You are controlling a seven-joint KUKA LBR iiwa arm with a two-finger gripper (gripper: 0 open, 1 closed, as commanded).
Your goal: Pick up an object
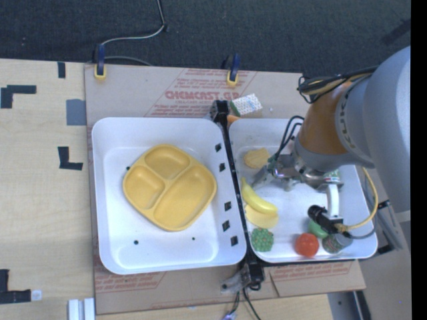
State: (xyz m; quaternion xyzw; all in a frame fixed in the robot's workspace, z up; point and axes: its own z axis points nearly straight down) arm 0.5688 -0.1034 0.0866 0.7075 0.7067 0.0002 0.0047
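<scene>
Yellow banana (259,204) in right bin (353,245), just left of the gripper (280,175).
Can't tell if your jaws are open or holding anything; centre over the banana, clear of the divider, before closing.

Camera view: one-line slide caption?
Arm's tool over right bin beside banana; yellow divided plate in left bin.

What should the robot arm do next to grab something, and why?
Probably lower the tool a little onto the banana. The tool sits in the right bin, just above the banana and beside the pale yellow round piece, and nothing shows between its fingers, so the banana looks the nearest easy pick.
</scene>
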